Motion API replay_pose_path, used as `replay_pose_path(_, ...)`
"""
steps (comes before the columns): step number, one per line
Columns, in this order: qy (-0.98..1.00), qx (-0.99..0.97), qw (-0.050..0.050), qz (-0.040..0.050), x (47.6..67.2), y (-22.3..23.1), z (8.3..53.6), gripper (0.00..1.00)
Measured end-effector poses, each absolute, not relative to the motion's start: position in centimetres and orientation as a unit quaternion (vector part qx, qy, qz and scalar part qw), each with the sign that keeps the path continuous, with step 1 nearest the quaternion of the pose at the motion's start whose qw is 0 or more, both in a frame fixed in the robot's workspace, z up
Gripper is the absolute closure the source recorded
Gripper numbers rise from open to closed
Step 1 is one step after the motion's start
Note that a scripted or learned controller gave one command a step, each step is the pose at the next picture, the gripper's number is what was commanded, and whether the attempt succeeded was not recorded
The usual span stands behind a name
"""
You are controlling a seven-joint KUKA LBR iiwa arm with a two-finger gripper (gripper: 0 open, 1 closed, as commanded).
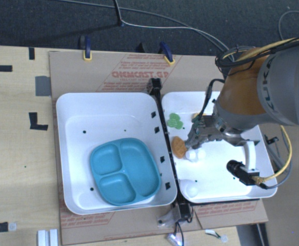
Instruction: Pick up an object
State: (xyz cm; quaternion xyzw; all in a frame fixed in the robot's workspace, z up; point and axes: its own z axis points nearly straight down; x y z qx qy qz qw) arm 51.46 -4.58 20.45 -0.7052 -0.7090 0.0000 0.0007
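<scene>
In the right bin (226,191) lie a small green object (175,120), an orange-brown object (178,147) near the divider, and a small white object (192,155) just right of it. My gripper (195,143) reaches down from the grey and orange arm over the bin's left part. Its tip sits right above the white object and beside the orange-brown one. The arm's body hides the middle and right of this bin.
The left bin (77,117) holds a blue divided plate (123,170) at its front. A black clip divider (162,119) runs between the bins. A black cable fitting (240,171) hangs over the right bin's front. Cardboard lies under both bins.
</scene>
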Motion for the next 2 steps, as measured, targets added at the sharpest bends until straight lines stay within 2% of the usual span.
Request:
replay_pose_path(1,-0.709,-0.705,0.001,0.0001,52.0,0.4,20.1,1.0)
replay_pose_path(2,-0.709,-0.705,0.0,-0.0004,51.7,5.5,21.8,1.0)
